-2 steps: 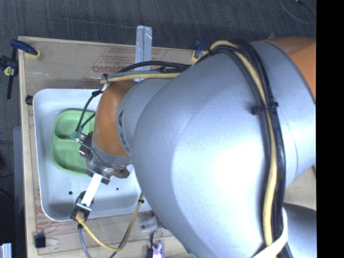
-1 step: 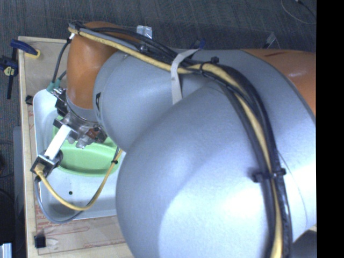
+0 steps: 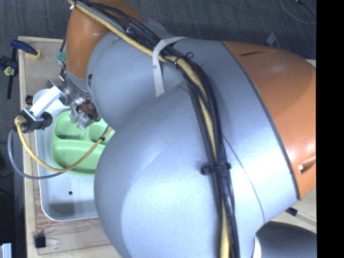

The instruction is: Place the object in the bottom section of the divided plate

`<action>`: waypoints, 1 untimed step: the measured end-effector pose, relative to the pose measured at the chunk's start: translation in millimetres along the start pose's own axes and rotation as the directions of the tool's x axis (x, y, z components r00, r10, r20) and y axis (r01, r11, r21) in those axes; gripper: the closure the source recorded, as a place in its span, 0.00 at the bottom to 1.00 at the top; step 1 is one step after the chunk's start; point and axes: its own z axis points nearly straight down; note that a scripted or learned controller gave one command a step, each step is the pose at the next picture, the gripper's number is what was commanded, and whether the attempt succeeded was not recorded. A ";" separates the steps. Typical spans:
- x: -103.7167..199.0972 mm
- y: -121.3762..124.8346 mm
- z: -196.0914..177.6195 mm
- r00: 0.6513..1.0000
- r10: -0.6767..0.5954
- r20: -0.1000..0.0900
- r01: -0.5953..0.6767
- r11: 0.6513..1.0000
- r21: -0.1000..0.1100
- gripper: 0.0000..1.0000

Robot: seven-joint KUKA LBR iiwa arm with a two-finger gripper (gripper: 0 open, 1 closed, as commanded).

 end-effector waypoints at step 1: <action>-27.2 12.4 56.4 0.996 -0.093 0.007 0.093 0.996 0.006 1.00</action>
